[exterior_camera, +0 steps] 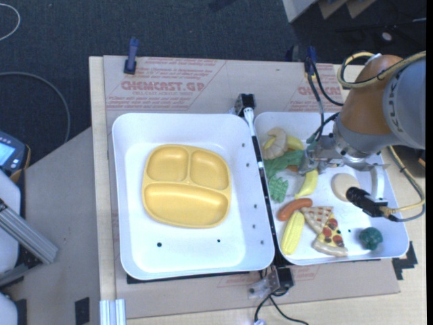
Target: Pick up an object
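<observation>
You see two white bins side by side on the tabletop [169, 80]. The left bin [128, 202] holds a yellow plate [186, 185] with three compartments. The right bin [399, 239] holds toy food: a pale piece [274, 141] near the top left, a small yellow piece [295, 143] just beside it, green leaves [279, 178], a banana [308, 183], a sausage [295, 208], a corn cob [293, 231], a pizza slice [326, 230], a cream disc [344, 185] and a dark green piece [370, 237] near the bottom right corner. The arm [379, 110] reaches in from the right, its orange band above the bin. The gripper [312, 162] sits low among the leaves and the banana; you cannot tell how its jaws stand, and nothing shows between them
</observation>
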Tool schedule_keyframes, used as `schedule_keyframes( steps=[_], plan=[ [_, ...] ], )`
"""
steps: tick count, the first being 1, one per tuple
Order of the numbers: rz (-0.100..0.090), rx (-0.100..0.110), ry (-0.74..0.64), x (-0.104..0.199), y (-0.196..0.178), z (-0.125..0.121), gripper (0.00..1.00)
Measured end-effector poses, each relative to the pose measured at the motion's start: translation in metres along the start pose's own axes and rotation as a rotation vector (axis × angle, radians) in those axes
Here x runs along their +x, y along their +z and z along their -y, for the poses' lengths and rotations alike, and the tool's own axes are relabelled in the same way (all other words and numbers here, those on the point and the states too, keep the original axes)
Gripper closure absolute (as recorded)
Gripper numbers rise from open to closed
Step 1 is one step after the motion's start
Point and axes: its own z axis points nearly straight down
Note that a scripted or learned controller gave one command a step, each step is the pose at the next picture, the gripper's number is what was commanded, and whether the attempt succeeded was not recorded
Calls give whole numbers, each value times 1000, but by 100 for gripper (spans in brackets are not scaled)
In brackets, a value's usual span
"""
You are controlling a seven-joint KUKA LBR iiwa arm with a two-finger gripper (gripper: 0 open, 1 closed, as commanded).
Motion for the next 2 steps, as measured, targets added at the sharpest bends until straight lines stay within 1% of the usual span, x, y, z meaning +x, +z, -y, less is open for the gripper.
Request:
schedule_keyframes(
  steps=[1,2],
  plan=[
    [-1,-14,-11,61,-96,-42,100],
    [-2,-2,-10,130,-89,-43,100]
  ],
)
